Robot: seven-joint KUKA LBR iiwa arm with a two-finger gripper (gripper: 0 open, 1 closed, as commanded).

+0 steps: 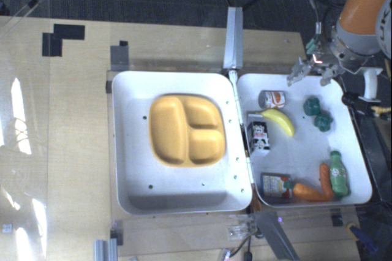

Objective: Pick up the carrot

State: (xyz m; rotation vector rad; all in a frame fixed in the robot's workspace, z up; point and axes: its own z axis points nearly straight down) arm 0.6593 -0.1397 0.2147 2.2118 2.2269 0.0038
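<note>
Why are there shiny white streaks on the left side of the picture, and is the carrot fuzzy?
In the camera view, the streaks are light glare on a clear sheet lying over the bench's left part. The carrot looks soft-edged and a bit blurry, like everything small in the right bin. The yellow tray is evenly lit, with hardly any shadow.

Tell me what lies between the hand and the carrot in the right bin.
The hand hovers at the bin's far edge; the carrot lies at the near edge. Teal pieces and a banana sit between, and a green bottle crowds its right end.
</note>
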